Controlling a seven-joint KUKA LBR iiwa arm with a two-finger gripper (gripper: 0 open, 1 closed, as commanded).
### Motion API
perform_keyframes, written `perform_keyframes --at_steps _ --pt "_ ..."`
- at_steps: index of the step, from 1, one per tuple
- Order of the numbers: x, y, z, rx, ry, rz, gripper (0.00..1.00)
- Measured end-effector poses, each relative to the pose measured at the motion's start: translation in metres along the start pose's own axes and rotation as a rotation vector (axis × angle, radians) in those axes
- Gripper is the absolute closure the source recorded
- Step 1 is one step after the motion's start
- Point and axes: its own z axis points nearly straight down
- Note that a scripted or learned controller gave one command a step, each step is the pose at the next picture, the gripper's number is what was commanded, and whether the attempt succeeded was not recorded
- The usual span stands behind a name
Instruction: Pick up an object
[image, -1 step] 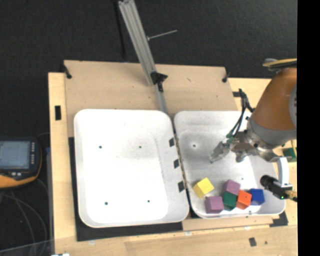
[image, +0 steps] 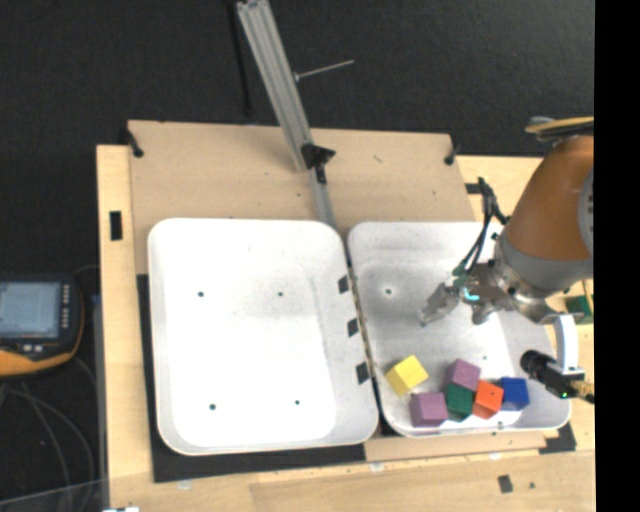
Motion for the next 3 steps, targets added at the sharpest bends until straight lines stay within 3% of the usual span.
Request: perform_keyframes --at_steps 1,2,3 --pt "0.0 0.0 0.0 0.0 0.0 0.001 0.0" --pt "0.07 -0.009 0.002 0.003 0.003 -0.018 0.0" --pt "0.121 0.113 0.002 -0.003 0.001 -0.017 0.0"
